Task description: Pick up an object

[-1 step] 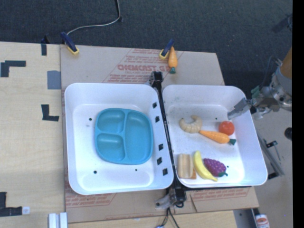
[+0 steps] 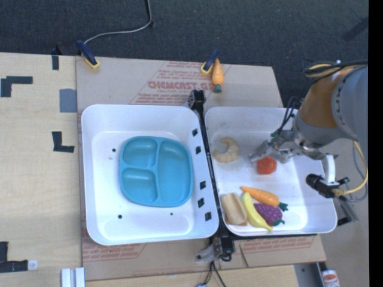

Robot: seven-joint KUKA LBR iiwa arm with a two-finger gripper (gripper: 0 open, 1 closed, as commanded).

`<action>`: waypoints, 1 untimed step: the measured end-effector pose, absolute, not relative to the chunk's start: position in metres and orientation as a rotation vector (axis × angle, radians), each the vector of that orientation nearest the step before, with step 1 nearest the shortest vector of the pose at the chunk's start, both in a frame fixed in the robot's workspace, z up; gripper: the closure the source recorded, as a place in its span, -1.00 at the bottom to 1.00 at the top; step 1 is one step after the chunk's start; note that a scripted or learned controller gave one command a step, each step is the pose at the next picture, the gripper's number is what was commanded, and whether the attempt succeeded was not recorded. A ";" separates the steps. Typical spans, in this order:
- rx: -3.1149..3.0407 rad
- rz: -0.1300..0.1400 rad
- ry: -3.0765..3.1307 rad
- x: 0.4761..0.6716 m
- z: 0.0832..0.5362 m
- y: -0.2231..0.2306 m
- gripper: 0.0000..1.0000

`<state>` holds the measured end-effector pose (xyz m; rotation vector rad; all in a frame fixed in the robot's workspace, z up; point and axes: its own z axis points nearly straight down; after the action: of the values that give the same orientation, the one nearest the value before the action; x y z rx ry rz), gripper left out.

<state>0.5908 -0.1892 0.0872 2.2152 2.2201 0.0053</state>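
Note:
The right bin (image 2: 311,220) holds a croissant (image 2: 226,149), a red tomato (image 2: 267,165), an orange carrot (image 2: 261,195), a yellow banana (image 2: 252,211), purple grapes (image 2: 268,213) and a bread roll (image 2: 233,208). My gripper (image 2: 267,152) reaches in from the right and hangs low just above and left of the tomato, close to it. Whether a finger touches the tomato is unclear. Nothing shows between the fingers. The left bin (image 2: 99,220) holds a blue divided plate (image 2: 157,171).
A second toy carrot (image 2: 218,75) lies outside the bins on the cardboard behind them, by a yellow clamp (image 2: 209,64). Another clamp (image 2: 87,54) is at the back left. The arm's grey body (image 2: 335,112) overhangs the right bin's right rim.

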 end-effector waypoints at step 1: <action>2.217 0.003 2.219 0.558 0.087 -0.155 -1.00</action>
<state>0.5575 -0.1548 0.0867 2.2169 2.2188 0.0025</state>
